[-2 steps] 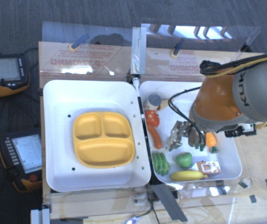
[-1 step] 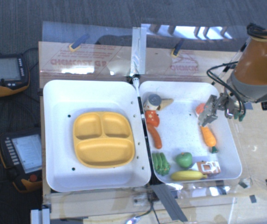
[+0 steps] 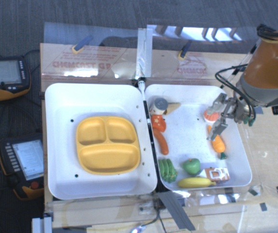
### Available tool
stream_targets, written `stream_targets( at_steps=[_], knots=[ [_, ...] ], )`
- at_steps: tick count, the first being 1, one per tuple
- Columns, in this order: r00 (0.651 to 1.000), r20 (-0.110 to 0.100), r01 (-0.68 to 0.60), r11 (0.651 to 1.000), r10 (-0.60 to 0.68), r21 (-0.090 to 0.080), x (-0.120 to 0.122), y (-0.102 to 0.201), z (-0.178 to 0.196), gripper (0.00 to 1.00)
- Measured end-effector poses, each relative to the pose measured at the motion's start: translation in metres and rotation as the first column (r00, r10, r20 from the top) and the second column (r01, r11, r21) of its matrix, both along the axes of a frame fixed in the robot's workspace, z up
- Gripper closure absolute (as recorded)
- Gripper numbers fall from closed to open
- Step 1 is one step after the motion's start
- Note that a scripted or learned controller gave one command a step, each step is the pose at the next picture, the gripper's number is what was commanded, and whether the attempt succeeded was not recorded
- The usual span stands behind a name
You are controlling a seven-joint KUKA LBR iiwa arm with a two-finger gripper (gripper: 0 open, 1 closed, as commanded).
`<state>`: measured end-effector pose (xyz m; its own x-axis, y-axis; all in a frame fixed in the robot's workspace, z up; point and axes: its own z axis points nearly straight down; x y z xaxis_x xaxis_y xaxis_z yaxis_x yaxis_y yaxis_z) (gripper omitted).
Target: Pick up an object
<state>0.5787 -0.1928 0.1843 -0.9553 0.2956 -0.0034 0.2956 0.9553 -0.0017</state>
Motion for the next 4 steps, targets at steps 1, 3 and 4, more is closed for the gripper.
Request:
stream_targets(
  at_steps=[1,3,4],
  knots=[
    [0.995,0.000,0.099,0.995,-0.099,0.002,-0.006,-0.026,-0.090,0.00],
    [0.986,0.001,0.167,0.986,-0.167,0.002,-0.011,0.008,0.039,1.00],
    [0.986,0.000,0.167,0.986,-0.167,0.002,-0.011,0.008,0.039,0.00]
  ],
)
